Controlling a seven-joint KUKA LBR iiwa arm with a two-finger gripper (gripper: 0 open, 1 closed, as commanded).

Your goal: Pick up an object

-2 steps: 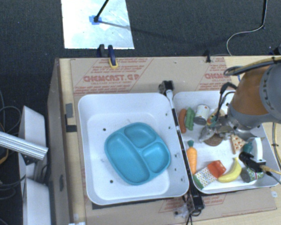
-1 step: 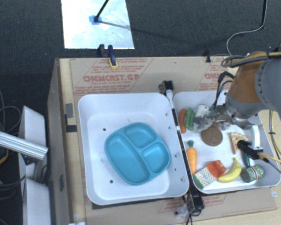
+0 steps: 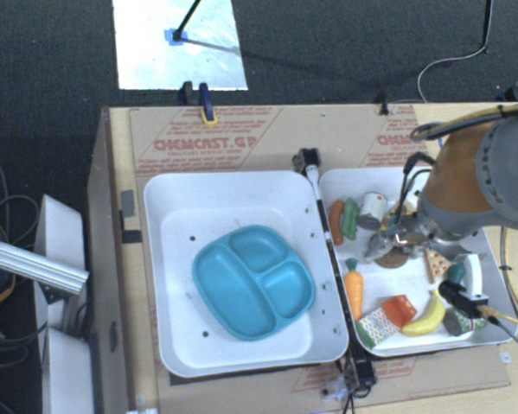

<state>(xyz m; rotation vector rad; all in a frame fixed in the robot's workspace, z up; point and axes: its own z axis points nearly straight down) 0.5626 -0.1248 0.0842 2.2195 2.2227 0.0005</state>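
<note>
Down by the gripper (image 3: 396, 236), a round brown object (image 3: 389, 257).

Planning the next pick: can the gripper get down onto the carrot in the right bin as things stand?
Probably yes. The carrot lies by the right bin's left wall with nothing on top; the gripper hovers just up-right of it.

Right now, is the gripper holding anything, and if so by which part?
Cannot be told. The gripper is low in the right bin over a brown item, but nothing visibly sits between its fingers.
</note>
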